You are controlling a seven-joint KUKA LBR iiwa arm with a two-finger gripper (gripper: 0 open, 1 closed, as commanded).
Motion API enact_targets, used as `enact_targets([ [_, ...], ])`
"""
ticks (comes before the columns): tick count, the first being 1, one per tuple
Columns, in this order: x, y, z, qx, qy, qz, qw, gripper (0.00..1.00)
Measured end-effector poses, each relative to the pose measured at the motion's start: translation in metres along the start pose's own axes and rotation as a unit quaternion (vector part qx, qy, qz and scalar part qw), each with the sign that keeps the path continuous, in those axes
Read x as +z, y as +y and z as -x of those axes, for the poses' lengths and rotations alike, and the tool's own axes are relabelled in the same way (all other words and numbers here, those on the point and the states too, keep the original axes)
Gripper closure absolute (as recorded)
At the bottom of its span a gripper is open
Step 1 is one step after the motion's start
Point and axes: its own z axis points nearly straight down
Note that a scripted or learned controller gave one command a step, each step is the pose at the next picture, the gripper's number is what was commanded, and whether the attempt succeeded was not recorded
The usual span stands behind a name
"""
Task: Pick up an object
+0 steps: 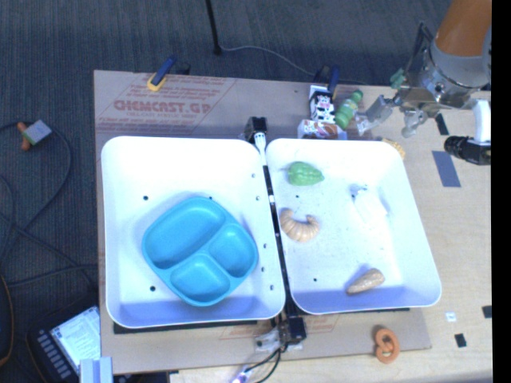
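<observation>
The right bin (415, 238) holds a green leafy toy (304, 173) at its back left and a curled tan piece (299, 227) near the divider. A tan oblong piece (364, 281) lies at the front right, and a pale, nearly see-through item (370, 206) lies mid-bin. My gripper (393, 118) hangs above the bin's back right corner, past the rim. It is open with nothing between its fingers, and it is well apart from all the objects.
The left bin (120, 214) holds a blue divided plate (201, 250). Small clutter (327, 114) sits behind the bins near the gripper. An orange ring (386, 343) lies on the bench in front of the right bin. Cables run on the floor at left.
</observation>
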Motion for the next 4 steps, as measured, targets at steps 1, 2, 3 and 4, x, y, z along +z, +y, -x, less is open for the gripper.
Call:
enact_targets([
  [1,0.151,0.004,0.007,0.0,0.001,-0.002,1.0,0.0],
  [2,0.19,-0.021,-0.038,0.0,-0.001,0.003,1.0,0.0],
  [3,0.071,-0.055,-0.051,0.0,0.0,0.002,1.0,0.0],
  [4,0.19,-0.044,-0.069,0.0,0.0,0.003,1.0,0.0],
])
